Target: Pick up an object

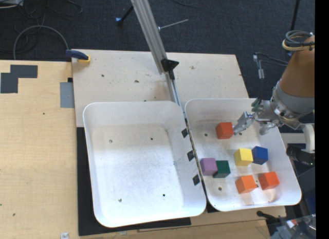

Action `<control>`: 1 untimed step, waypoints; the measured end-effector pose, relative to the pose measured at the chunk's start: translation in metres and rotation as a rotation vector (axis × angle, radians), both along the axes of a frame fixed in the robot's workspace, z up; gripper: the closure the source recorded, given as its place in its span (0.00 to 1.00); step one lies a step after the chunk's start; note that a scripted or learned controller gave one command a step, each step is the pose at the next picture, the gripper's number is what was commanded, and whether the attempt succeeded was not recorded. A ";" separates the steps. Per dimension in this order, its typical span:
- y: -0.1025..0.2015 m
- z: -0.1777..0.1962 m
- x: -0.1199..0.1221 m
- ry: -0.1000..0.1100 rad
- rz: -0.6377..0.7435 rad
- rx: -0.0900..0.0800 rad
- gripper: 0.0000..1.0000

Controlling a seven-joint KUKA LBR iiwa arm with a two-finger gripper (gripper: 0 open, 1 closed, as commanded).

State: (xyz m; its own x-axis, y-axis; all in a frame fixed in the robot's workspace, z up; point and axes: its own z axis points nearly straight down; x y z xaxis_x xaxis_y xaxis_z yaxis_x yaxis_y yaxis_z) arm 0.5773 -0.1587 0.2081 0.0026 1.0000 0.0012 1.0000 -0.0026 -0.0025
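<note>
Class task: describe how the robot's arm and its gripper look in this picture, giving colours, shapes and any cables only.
The arm enters from the right of the camera view. Its upper part is a broad orange band, rounded like a barrel, above a grey cylindrical wrist section. Looped cables sit on top of the orange part. The gripper is small, of silver-grey metal, ending in slim fingers.

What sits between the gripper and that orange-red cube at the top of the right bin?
Nothing visible does. The gripper is just right of the orange-red cube, with bare bin floor between them. The yellow cube and blue cube lie lower in the right bin, off that line.
</note>
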 end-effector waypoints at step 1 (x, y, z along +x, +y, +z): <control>-0.050 -0.092 0.064 -0.006 0.004 -0.004 0.00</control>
